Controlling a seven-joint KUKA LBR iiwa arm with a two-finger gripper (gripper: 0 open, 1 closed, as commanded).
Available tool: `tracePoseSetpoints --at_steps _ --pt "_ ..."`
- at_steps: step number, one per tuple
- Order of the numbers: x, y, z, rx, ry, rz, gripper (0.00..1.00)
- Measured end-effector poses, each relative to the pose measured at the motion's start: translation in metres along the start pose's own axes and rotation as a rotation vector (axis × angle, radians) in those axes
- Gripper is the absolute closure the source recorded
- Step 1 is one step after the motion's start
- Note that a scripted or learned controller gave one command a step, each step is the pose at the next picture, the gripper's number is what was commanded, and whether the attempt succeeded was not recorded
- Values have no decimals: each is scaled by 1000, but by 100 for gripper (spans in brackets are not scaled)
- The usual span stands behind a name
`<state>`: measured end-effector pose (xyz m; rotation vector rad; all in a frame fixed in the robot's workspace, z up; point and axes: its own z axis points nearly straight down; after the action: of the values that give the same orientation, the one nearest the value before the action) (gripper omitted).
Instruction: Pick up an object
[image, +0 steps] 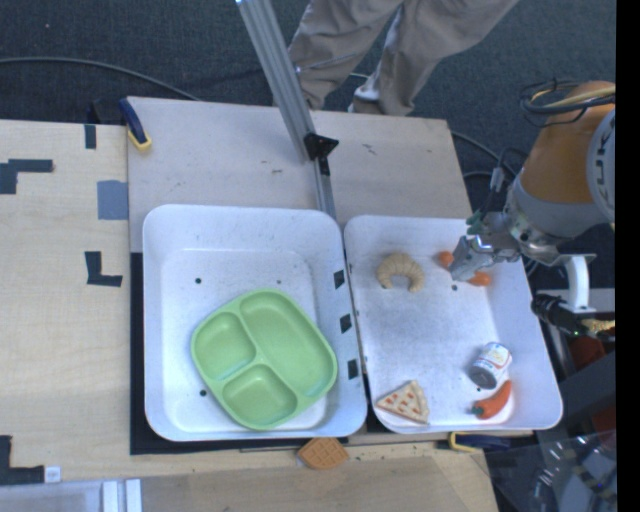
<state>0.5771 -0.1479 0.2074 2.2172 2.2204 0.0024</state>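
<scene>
Apparently mid-grasp, nothing lifted.
Grey two-finger gripper (466, 262) is low over a small orange carrot-like piece (480, 279); finger state unclear.

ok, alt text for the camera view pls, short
The gripper sits low over a small orange object at the right bin's far right side. That bin also holds a croissant, a can, a pizza slice and a chili; the left bin holds a green divided plate.
</scene>
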Motion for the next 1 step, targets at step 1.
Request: tracePoseSetpoints --at_steps 1 --pt "0 2 -53 -1 0 -1 100"
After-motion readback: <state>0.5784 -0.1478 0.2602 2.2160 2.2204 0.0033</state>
